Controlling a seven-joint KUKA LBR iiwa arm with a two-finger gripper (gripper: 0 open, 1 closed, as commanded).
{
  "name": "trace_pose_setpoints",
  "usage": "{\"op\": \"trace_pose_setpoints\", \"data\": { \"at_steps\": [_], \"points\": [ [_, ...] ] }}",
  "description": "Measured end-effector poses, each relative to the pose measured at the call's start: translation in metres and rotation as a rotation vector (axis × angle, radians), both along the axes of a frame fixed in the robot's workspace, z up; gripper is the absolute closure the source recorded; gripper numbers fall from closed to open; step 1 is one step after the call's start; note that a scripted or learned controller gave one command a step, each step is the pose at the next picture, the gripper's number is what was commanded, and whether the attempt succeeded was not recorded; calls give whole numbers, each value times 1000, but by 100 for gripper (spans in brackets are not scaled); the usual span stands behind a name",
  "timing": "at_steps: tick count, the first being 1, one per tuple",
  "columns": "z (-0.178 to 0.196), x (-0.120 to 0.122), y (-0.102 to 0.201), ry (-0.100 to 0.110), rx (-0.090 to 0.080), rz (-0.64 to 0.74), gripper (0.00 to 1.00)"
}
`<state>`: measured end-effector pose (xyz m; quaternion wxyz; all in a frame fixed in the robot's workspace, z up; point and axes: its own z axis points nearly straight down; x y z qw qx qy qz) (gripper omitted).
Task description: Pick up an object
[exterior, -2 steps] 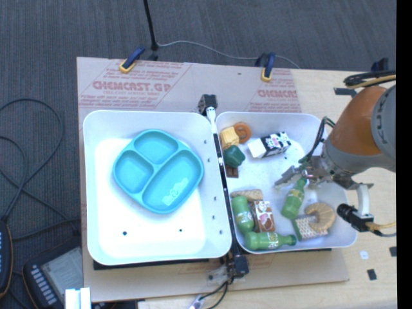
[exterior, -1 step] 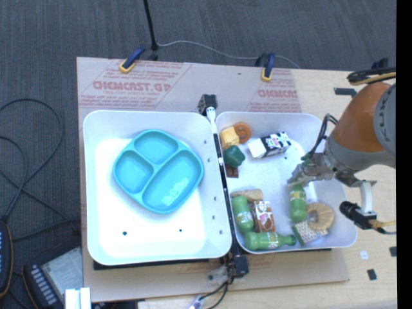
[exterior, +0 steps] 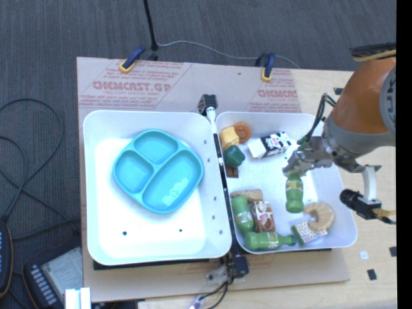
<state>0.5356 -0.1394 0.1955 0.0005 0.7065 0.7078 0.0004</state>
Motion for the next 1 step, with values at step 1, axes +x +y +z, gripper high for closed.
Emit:
{"op": "trace_pose_setpoints", "data": {
  "at_steps": [1],
  "points": [
    [22,55,85,1,1,1,100]
  ]
}}
